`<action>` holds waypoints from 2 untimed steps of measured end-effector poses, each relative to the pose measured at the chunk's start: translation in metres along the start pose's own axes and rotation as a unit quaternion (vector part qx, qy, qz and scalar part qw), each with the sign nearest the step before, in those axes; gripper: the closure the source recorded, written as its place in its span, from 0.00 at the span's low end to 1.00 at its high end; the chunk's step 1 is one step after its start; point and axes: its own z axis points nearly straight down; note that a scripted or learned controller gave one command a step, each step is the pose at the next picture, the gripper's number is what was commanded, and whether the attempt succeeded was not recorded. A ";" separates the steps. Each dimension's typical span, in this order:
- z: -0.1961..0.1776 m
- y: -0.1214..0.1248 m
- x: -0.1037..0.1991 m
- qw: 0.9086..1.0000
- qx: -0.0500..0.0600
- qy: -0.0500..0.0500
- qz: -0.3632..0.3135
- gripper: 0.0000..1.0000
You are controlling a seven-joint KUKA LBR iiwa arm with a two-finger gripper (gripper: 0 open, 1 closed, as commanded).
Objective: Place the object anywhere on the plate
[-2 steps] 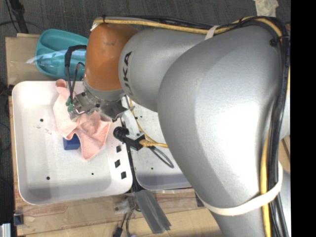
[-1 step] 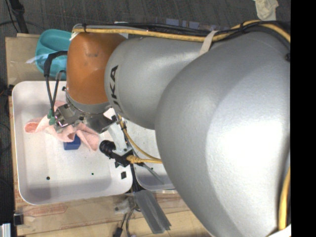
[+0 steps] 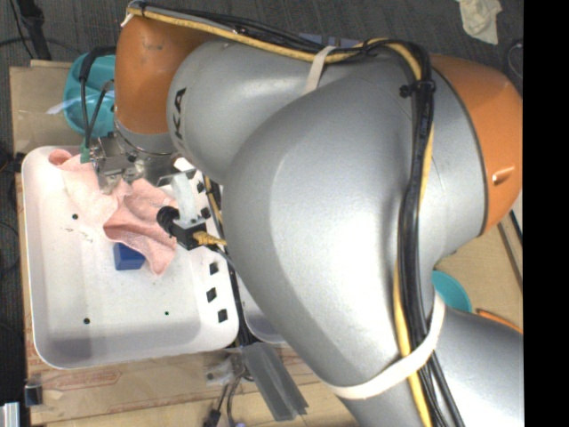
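A crumpled pink cloth [image 3: 142, 216] lies in the left white bin [image 3: 53, 318], spreading from the bin's back left corner toward its middle. A small blue block [image 3: 128, 257] rests against the cloth's front edge. My gripper [image 3: 108, 178] hangs at the back of this bin, right over the upper part of the cloth and touching or nearly touching it. A curved light blue edge [image 3: 452, 294], possibly a plate, peeks out under the arm at the right. The arm hides the right bin almost wholly.
A teal round object [image 3: 87, 85] with a cable across it sits just behind the left bin's back edge, close to the wrist. The bulky grey arm [image 3: 338, 194] covers the middle and right. A crumpled white rag [image 3: 476, 11] lies on the floor at top right.
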 end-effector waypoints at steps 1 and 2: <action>0.045 -0.019 0.017 0.992 0.000 0.000 -0.128 1.00; -0.018 0.023 -0.033 0.987 -0.003 0.000 -0.162 1.00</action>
